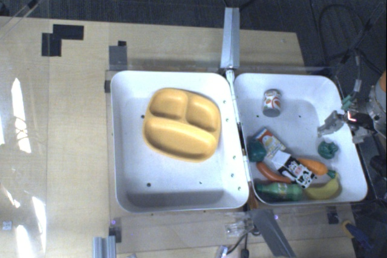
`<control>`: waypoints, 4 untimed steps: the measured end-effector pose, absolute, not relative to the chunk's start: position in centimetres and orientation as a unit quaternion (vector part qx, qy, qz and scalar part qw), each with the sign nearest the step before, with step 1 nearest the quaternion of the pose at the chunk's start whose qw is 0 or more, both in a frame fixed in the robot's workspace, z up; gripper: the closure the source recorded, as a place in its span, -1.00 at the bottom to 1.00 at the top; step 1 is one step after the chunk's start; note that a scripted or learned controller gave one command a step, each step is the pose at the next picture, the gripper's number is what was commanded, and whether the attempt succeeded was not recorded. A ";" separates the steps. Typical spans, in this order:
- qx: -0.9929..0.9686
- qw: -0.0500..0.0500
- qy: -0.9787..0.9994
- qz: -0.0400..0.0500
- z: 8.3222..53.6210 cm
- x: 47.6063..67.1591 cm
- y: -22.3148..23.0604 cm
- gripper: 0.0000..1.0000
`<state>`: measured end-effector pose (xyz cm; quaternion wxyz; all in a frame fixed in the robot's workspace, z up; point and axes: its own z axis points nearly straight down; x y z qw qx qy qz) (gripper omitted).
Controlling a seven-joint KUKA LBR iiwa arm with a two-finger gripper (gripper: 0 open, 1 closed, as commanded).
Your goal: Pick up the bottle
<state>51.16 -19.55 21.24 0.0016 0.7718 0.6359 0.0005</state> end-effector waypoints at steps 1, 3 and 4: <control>0.739 0.001 0.674 0.001 9.0 57.1 -19.1 -1.00; 0.722 0.001 0.692 0.001 9.3 55.4 -20.0 -1.00; 0.722 0.002 0.692 0.001 10.2 55.6 -20.0 1.00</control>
